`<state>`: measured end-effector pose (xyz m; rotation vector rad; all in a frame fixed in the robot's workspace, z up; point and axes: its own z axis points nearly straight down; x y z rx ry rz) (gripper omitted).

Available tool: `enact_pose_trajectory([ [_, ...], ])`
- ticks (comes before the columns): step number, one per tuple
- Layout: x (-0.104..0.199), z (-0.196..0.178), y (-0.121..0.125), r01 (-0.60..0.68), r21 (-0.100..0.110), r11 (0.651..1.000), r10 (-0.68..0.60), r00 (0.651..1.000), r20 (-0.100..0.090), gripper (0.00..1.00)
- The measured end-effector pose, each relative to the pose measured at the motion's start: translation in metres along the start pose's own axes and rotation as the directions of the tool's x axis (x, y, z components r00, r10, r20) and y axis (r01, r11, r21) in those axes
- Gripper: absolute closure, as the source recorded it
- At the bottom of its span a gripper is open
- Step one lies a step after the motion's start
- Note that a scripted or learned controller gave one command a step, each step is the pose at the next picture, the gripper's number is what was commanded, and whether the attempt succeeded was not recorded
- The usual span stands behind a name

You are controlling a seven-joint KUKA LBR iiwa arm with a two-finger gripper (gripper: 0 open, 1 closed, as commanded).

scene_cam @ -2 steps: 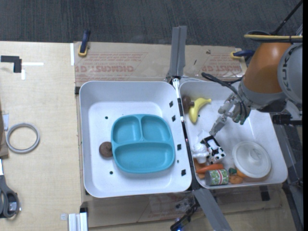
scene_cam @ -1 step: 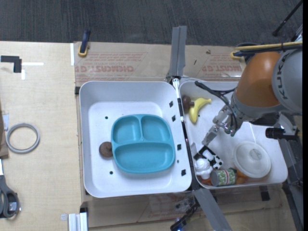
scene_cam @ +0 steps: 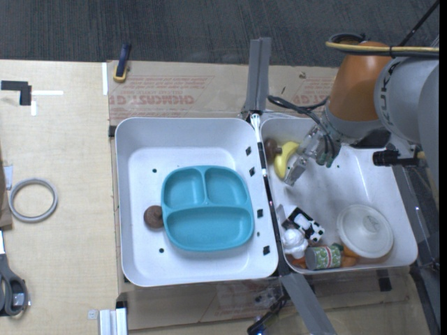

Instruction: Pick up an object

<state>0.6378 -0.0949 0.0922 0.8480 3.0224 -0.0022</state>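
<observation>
Gripper [scene_cam: 296, 170] low over the far left part of the right bin [scene_cam: 391, 187], on a smooth grey arm [scene_cam: 412, 96] with a shiny orange band [scene_cam: 356, 82]. Open or shut: cannot tell from up here. Just to its left, a yellow curved toy [scene_cam: 283, 158], shaped like a banana, close to the bin's left wall. Touching or only near: hard to say.

Nearer in the same bin, a round white bowl [scene_cam: 367, 230] on the right. Left of the bowl, a small black and white toy [scene_cam: 306, 223], with a little white lump [scene_cam: 293, 241] just beside it. Along the near wall, a green can [scene_cam: 325, 257] lying on its side.

Over in the left bin [scene_cam: 133, 159], a smooth blue plate [scene_cam: 207, 208] with rounded corners and three parts. At its left edge, a small brown round thing [scene_cam: 153, 216].

Out on the pale wooden desk [scene_cam: 56, 138], far left, a grey ring [scene_cam: 31, 199] lying flat, and scissors [scene_cam: 10, 292] nearer.
</observation>
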Motion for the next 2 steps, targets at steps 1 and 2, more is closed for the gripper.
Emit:
enact_pose_trajectory([
  [1,-0.001,-0.01,0.001,0.003,0.0,1.0,-0.003,1.0,0.005,1.0],
  [2,0.012,-0.111,0.041,0.015,-0.001,1.0,-0.015,1.0,0.0,1.0],
])
